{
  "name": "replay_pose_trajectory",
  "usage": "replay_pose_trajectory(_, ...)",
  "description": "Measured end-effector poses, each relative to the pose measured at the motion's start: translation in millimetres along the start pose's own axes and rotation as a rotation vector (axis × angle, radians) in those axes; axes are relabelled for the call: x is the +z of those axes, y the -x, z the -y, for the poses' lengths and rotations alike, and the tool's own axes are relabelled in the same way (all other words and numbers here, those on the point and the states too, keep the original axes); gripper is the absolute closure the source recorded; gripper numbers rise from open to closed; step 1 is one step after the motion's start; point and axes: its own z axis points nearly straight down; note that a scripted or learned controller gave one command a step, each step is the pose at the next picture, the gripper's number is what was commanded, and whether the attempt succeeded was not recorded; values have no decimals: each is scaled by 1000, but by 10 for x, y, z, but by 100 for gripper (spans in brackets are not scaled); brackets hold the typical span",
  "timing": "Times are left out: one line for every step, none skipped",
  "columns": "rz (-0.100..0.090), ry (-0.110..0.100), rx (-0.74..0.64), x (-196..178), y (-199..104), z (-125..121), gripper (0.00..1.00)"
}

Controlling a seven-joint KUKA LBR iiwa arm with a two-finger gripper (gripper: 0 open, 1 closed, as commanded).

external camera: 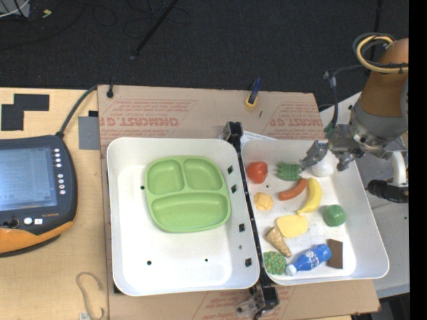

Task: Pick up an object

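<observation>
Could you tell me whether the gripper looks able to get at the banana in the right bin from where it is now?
Probably yes. The gripper hangs above the right bin's upper part, just above the banana, whose top lies uncovered, though a sausage-like piece touches its left side.

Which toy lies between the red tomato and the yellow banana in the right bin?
In the camera view, an orange sausage-shaped toy lies between the red tomato and the yellow banana, touching the banana.

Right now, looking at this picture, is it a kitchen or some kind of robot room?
Probably a robot lab, not a kitchen. A grey robot arm with an orange band reaches over two shallow white bins, the food in the right bin looks like plastic toys such as a yellow banana, and a handheld control tablet with a screen lies beside them.
</observation>
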Motion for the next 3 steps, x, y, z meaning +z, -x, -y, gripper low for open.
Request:
replay_pose_trajectory(3,13,-1,-83,3,-27,0)
replay_pose_trajectory(2,9,-2,481,68,-86,0)
replay_pose_trajectory(1,8,-2,1030,117,-156,0)
